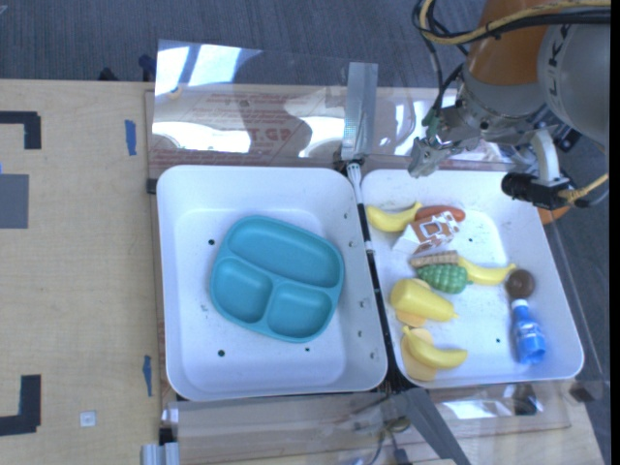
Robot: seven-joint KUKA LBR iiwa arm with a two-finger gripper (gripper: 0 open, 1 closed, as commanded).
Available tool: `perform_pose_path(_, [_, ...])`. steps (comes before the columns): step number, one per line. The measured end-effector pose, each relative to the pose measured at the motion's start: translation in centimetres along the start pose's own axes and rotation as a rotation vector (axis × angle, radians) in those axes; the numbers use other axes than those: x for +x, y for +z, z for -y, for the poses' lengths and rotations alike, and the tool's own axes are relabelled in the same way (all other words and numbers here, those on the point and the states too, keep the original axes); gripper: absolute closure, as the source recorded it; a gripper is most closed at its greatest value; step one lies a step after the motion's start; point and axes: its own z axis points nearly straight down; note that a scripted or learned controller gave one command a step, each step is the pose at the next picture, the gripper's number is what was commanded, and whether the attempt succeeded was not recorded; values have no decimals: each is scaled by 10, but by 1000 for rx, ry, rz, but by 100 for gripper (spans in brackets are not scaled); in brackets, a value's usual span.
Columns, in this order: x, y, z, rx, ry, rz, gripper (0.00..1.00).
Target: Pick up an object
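Grey arm with orange band enters from right; gripper (426, 156) hangs above far edge of right white bin (557, 260). Finger state: cannot tell.

Right bin contents:
- yellow plastic banana (390, 217), far left corner
- green bumpy toy (445, 278), centre
- yellow plastic pepper (421, 301), just left of it
- blue bottle (527, 334), near right

Left white bin (184, 211) holds teal divided plastic tray (276, 277).

From my remote feed, I see a pale wooden counter (77, 260) with black square marks and bits of blue tape (130, 136). Beyond its far edge lies dark grey carpeted floor (242, 8). A clear, shiny panel (242, 105) behind the bins reflects bright overhead light.
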Motion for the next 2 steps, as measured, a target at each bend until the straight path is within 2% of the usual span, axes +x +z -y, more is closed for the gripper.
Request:
perform_pose_path(1, [-5, 13, 2, 5, -130, -3, 100])
perform_pose_path(2, [-16, 47, 6, 8, -21, -4, 100])
